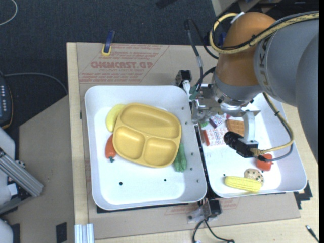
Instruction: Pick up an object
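My gripper (203,113) hangs low over the left edge of the right bin (283,135), under the orange wrist band. Just below it lies a red and white packet (213,133), with an orange wafer-like piece (236,125) beside it. Further toward the front of this bin are a yellow corn cob (243,184), a speckled cookie (253,175) and a small red piece (264,161). Whether anything is in the gripper is hidden by the wrist.
The left bin (101,176) holds a yellow divided tray (147,134), with a yellow item (113,117), a red-orange item (110,149) and a green item (180,159) sticking out from under it. A black fitting on a cable (240,143) hangs beside the gripper.
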Robot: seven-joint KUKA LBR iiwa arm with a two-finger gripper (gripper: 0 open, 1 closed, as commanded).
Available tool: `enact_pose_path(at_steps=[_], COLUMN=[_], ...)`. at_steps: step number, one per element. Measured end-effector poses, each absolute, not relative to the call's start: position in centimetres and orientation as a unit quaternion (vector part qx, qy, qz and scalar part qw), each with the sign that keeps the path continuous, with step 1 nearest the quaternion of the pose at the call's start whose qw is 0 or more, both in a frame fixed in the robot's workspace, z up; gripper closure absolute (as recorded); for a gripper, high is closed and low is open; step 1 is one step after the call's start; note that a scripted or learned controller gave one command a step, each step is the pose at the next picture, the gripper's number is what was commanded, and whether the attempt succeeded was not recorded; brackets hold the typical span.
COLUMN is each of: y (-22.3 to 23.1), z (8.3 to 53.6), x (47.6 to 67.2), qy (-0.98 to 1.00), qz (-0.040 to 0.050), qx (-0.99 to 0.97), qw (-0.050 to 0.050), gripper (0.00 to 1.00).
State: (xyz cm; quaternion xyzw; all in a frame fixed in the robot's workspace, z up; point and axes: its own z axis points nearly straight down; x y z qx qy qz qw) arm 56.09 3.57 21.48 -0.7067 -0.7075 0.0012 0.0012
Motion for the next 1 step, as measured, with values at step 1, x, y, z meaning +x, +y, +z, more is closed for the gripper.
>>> enact_pose_path(at_steps=[1], y=[3.63], z=[21.68], x=[56.2], qy=[-0.707], qz=[0.0002], qx=[-0.707], qw=[0.0], gripper=[1.0])
